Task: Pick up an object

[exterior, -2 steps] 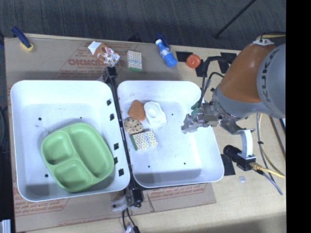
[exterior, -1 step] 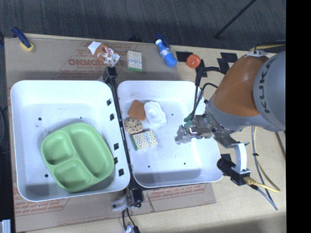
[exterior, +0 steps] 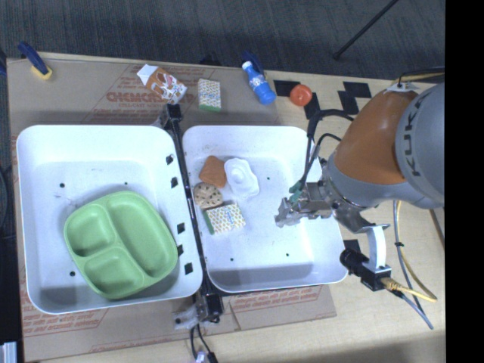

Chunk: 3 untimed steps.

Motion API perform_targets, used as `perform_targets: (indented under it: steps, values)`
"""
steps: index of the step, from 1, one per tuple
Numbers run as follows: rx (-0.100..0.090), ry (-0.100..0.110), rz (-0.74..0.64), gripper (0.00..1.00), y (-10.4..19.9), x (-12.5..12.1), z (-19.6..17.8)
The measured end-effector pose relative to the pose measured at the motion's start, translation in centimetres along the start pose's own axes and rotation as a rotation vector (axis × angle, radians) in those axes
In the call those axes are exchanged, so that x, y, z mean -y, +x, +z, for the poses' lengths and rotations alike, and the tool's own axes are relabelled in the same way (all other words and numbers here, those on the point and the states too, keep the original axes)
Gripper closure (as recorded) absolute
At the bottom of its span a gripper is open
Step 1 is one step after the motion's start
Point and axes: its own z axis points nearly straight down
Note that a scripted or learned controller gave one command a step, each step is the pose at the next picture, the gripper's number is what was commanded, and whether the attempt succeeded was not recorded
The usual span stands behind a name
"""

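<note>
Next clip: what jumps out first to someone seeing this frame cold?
The grey arm with its orange band fills the right side, its claw low over the right bin. Next, the green divided plate lies alone in the left bin. A small cluster of items sits at the right bin's left side, apart from the claw.

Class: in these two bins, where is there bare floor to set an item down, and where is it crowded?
Free: left bin behind the green tray; right bin front strip. Crowded: right bin's left side, around the white object, and near the gripper.

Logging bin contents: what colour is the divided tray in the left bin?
Light green, clearest in the camera view.
</note>
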Motion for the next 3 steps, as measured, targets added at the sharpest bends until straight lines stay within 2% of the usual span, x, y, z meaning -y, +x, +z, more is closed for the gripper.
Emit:
perform_targets:
  steps: [1,2,3]
  values:
    - [0.0,-0.004,0.0,1.0,0.3,-2.3,-1.1]
    - [0.0,0.0,0.0,1.0,-0.9,-2.5,0.9]
    - [0.0,-0.001,0.001,1.0,-4.7,0.0,0.9]
